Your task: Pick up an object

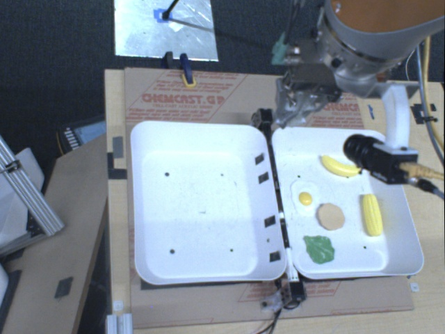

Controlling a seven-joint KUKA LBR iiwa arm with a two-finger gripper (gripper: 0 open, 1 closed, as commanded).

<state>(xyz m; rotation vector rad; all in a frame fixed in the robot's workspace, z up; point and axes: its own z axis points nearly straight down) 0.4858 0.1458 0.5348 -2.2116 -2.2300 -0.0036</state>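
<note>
Two white bins sit side by side on the worktop (115, 186), over a brown board printed with red lettering. Left bin (201, 204): bare white floor with a few dark dots. Right bin (400, 252): five items. Banana (338, 165) near the back, lying at a slant. Fried egg (304, 197) just left of centre, close to the divide between the bins. Tan round cookie (332, 216) just beside the egg, toward the front. Corn cob (372, 214) right of the cookie, lying lengthwise front to back. Green leaf (320, 249) at the front, apart from the rest.

Arm (379, 26) enters from upper right, grey with orange band, wrist pointed down over the back edge of the right bin. Jaws (295, 110) hang near the back left corner of that bin, well apart from all items. Cannot tell how far they stand open; nothing seen between them.
</note>
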